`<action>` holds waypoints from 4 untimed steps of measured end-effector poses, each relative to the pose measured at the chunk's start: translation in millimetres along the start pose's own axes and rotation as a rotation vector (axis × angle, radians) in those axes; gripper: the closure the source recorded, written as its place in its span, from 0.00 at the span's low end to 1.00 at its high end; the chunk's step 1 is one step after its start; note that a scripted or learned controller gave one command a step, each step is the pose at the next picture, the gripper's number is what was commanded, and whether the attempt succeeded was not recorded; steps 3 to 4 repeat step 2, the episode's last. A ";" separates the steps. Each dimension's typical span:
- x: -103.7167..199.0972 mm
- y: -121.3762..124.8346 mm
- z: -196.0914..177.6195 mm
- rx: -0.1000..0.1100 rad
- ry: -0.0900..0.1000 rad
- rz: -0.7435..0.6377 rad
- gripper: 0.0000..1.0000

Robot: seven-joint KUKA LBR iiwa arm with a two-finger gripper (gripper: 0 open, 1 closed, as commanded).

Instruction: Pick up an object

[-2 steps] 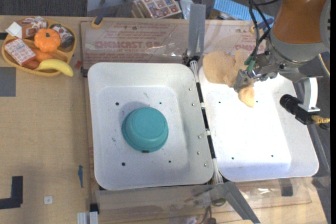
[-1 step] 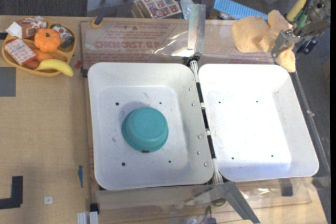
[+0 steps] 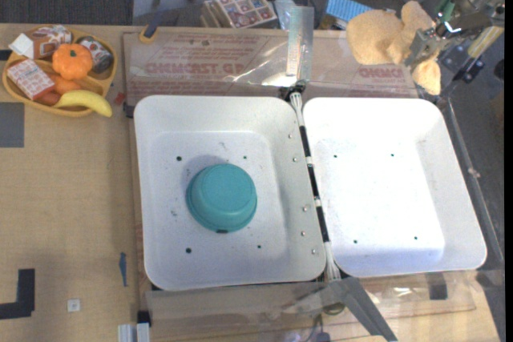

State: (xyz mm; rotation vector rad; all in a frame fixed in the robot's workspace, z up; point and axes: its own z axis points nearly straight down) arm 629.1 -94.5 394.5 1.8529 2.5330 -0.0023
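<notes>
Gripper (image 3: 430, 40) at upper right, past bins' far edge — arm barely in frame.

At the upper right of the frame the gripper (image 3: 437, 32) shows as a cluster of dull grey metal, with angular brackets and flat plates catching pale highlights. A thin dark cable arcs above it, and a small speck of green light sits among the parts. Darker, near-black housing sits just behind, toward the right edge. The details blur there.
</notes>
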 end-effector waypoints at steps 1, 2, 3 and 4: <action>28.0 -42.7 109.8 0.003 0.003 0.070 1.00; 36.5 -82.4 105.4 0.004 0.004 0.082 1.00; 36.5 -82.4 105.4 0.004 0.004 0.082 1.00; 36.5 -82.4 105.4 0.004 0.004 0.082 1.00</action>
